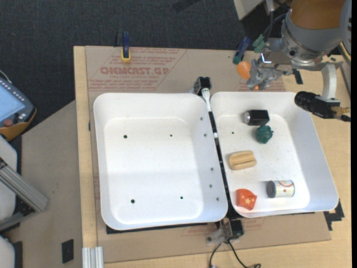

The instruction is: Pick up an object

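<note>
Five objects lie in the right bin [318, 149]: a black block [256, 116] toward twelve o'clock, a dark green lump [264, 133] just beside it at five o'clock, a tan bread-like piece [242, 160] near the centre, an orange-red piece [246, 199] at seven o'clock and a small can [280, 188] at five o'clock. The gripper [261, 74] hangs above the bin's twelve o'clock rim with a small orange object [244, 69] by it; whether it grips that cannot be told. The left bin [106, 149] adjoins at nine o'clock.

Brown board [142, 66] under both bins, red print reading CHEMCAST — yellow-and-blue clamp [125, 46] at its far edge — dark carpet [83, 10] beyond.
</note>
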Controlling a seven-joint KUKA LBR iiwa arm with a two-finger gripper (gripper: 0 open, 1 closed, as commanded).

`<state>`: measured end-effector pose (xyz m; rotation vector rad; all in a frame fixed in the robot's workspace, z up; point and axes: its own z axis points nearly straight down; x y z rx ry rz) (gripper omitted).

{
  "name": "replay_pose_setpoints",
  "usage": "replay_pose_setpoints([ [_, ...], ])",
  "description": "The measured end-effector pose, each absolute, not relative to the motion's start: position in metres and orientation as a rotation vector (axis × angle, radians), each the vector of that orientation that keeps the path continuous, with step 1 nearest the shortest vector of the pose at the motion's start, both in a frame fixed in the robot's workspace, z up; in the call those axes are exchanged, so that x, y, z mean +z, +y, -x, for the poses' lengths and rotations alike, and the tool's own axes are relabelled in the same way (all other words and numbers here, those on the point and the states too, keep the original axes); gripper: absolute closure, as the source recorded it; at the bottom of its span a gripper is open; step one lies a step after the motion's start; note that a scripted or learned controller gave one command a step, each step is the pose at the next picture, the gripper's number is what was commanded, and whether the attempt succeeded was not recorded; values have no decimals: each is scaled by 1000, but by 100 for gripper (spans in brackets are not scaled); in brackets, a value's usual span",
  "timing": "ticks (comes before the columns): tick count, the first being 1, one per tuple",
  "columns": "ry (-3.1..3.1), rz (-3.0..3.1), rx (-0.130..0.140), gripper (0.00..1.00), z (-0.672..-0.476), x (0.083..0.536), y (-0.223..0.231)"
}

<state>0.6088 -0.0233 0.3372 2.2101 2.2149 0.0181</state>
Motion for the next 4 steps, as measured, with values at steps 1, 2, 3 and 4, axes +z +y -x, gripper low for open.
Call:
replay_pose_setpoints([
  [1, 2218, -2228, -5, 100, -556, 323, -57],
  [2, 2223, -2228, -6, 100, -502, 304, -57],
  [3, 2231, -2217, -1, 100, -497, 304, 4],
  [4, 2222, -2205, 21, 100, -560, 415, 58],
])
